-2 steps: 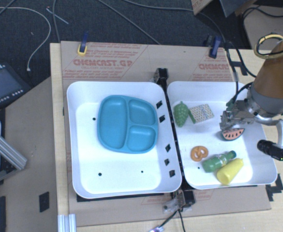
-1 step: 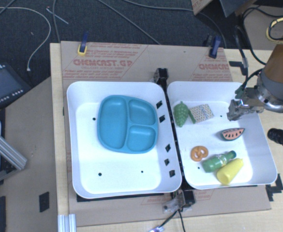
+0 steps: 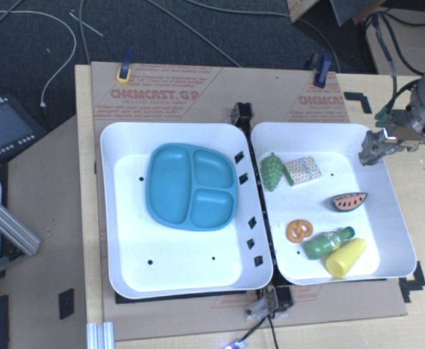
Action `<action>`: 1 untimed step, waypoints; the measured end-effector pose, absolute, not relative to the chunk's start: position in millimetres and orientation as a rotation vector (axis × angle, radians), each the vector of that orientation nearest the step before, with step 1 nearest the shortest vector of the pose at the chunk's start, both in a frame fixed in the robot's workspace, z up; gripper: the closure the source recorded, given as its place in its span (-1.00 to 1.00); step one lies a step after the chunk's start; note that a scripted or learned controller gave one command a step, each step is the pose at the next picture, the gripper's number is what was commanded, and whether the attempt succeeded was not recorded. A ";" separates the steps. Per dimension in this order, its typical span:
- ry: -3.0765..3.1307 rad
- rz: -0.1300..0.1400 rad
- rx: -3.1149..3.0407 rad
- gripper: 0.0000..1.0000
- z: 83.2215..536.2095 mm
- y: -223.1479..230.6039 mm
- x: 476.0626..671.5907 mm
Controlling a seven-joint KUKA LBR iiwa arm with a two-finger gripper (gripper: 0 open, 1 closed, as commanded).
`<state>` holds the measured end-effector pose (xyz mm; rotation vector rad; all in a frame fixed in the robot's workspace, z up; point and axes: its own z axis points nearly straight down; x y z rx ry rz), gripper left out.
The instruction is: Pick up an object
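Toys cluster in the right bin (image 3: 397, 217), watermelon slice (image 3: 349, 201) nearest your claw (image 3: 372, 151), which hovers at the bin's upper-right rim; its state, you cannot tell.

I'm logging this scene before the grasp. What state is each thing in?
Blue divided plate: flat in left bin, nothing on it.
Grapes: lying in right bin, beside the patterned packet.
Watermelon slice: lying alone.
Pretzel: flat.
Green bottle: on its side, touching the yellow bottle.
Tool: over the right bin's far corner, holding nothing.
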<state>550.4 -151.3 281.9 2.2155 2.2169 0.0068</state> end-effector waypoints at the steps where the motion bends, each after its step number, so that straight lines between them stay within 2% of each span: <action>1: 2.229 0.000 2.218 1.00 261.2 -100.8 567.3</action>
